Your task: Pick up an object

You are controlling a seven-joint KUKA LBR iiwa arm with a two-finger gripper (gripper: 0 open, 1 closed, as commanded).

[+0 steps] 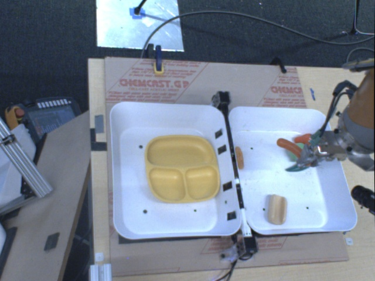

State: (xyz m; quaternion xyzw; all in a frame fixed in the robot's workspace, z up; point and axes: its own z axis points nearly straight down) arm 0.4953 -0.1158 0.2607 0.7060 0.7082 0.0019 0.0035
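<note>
The right bin point(334, 209) holds three loose items. An orange carrot-like piece point(287, 144) with a red bit beside it lies near the bin's upper right. A small sausage point(239, 157) rests against the left wall. A tan bread roll point(276, 209) sits near the front. My gripper point(303, 158) comes in from the right and hangs low, just to the right of and touching or nearly touching the orange piece. Its tip partly hides that piece's right end.
A yellow divided plate point(153, 151) lies in the middle of the left bin point(126, 215). A black ridge point(229, 163) separates the two bins. Bare bin floor stretches between the roll and the gripper.
</note>
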